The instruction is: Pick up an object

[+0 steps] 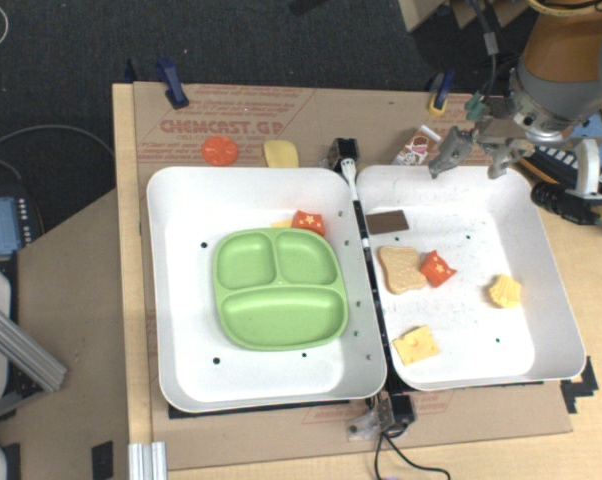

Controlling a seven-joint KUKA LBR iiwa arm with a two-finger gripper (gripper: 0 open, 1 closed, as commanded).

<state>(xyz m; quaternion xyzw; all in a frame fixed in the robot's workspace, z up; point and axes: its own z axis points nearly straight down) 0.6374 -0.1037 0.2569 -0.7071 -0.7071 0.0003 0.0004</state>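
The right bin (541, 348) is the landmark. The gripper (471, 156) hangs over its far edge, fingers spread and empty, I think. The bread slice (401, 268), inside this bin near its left wall, lies nearer the camera and leftward from the gripper.

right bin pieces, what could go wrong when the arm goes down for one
1. The red piece touches the bread slice, so a grasp there may catch or shove both.
2. The brown square lies flat beside the bin wall, leaving little room for the fingers.
3. The tool sits open over the far rim, away from every piece, so a straight descent could strike the rim.
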